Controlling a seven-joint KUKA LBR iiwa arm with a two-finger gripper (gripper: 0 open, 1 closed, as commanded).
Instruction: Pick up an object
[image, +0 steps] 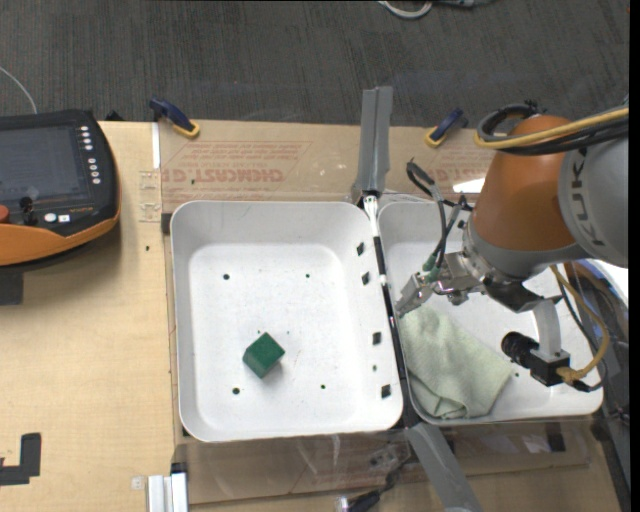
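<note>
A small green block (264, 354) lies in the left bin (190, 300), toward its lower left part, tilted a little against the bin's sides and apart from every wall. The bin's white floor shows a few small dark holes around the block. A pale green cloth (455, 370) lies crumpled in the right bin (400, 235), filling its lower left corner and reaching up along the wall shared with the left bin.

The gripper (418, 292) hangs over the right bin just above the upper edge of the cloth, close to the dividing wall. Whether its fingers are spread or pressed together cannot be told from this view, and nothing can be seen between them. Above it rises the arm (525, 200), orange at the wrist and grey further up, with cables looping round it and a black fitting low on its right side.

Both bins sit side by side on a light wooden tabletop (80, 380). A sheet of brown cardboard (250, 165) with printed lettering lies under their far edges, held by clamps (175, 117) with blue and orange handles. A teach pendant (50, 185) with a dark screen and orange rim rests at the tabletop's left end. Beyond the tabletop runs dark grey carpet (250, 50).
</note>
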